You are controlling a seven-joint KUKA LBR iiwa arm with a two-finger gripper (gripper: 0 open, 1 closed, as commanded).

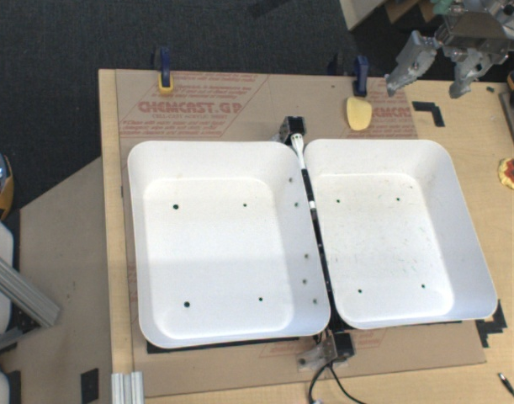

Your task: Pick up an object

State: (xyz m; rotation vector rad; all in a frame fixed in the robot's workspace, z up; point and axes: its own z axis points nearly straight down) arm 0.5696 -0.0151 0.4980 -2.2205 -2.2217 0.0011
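White plastic makes up two shallow bins that sit side by side on a brown board. The left bin (214,242) and the right bin (400,234) touch along their inner edges, and each has a few small dark dots on its floor.

A small yellow object (358,113) lies on the brown board (206,108), just past the far rim of the right bin, near that bin's far left corner. It is outside the bin and touches nothing else.

The gripper (433,72) hangs past the far right corner of the right bin, up and to the right of the yellow object. Its two grey fingers (405,67) are spread apart, and nothing sits between them. It is not touching the yellow object.

A blue clamp (360,76) stands just behind the yellow object, at the far edge of the board. Another blue clamp with a yellow foot (163,67) stands at the far edge too, past the left bin. A black cable (324,385) curls near the front rim of the right bin.
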